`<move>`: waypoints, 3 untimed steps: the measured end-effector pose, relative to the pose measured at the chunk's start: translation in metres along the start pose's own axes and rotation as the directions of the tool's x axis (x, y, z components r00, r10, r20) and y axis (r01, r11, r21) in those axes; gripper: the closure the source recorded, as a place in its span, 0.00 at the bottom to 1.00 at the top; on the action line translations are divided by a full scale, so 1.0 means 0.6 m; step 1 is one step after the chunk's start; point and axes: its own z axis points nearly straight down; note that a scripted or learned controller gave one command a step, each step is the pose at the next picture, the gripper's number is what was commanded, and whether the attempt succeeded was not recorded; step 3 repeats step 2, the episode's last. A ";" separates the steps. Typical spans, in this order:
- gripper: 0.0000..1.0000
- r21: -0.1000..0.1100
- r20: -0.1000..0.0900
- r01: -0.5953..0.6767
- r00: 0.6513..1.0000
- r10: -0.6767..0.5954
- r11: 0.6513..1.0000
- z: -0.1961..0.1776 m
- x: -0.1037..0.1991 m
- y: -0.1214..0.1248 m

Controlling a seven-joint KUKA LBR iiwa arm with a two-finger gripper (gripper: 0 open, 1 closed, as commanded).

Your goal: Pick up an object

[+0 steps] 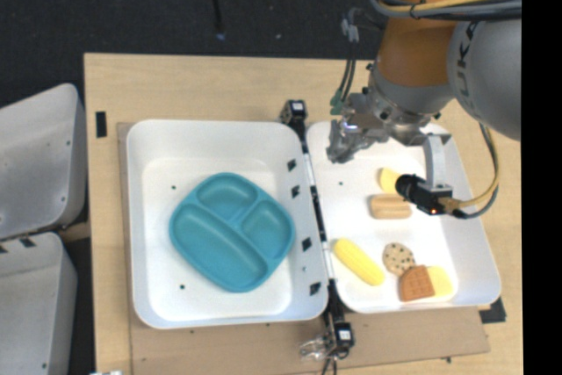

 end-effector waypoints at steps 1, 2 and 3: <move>1.00 0.001 0.000 -0.001 1.000 0.001 1.000 0.034 0.075 -0.035; 1.00 0.001 0.001 -0.001 1.000 0.001 1.000 0.051 0.154 -0.043; 1.00 0.001 0.001 -0.001 1.000 0.001 1.000 0.051 0.154 -0.043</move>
